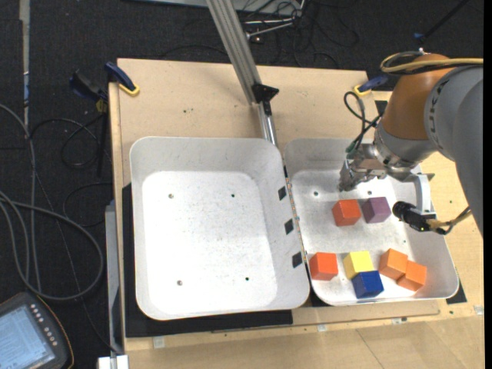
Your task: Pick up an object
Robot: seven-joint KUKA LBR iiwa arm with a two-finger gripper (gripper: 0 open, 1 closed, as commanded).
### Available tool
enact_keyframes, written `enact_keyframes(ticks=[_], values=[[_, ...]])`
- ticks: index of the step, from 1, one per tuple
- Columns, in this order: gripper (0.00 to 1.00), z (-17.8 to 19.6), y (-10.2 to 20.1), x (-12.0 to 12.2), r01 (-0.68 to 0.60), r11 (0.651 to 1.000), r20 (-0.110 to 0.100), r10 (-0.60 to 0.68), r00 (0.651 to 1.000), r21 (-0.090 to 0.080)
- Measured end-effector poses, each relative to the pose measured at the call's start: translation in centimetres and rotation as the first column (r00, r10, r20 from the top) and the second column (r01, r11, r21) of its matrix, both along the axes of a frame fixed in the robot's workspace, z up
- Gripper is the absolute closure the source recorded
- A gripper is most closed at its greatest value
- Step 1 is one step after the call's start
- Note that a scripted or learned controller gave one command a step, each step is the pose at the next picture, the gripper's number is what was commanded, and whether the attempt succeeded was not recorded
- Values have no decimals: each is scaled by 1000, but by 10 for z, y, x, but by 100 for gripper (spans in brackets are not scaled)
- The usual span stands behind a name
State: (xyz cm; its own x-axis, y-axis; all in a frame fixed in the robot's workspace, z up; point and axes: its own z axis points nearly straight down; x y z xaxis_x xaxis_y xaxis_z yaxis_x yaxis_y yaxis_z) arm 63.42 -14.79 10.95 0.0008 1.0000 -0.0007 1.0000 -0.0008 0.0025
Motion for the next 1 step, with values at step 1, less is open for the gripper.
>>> enact_keyframes(ticks=[1], values=[[100,48,9,3,-4,1000,5,4,1000,-1]])
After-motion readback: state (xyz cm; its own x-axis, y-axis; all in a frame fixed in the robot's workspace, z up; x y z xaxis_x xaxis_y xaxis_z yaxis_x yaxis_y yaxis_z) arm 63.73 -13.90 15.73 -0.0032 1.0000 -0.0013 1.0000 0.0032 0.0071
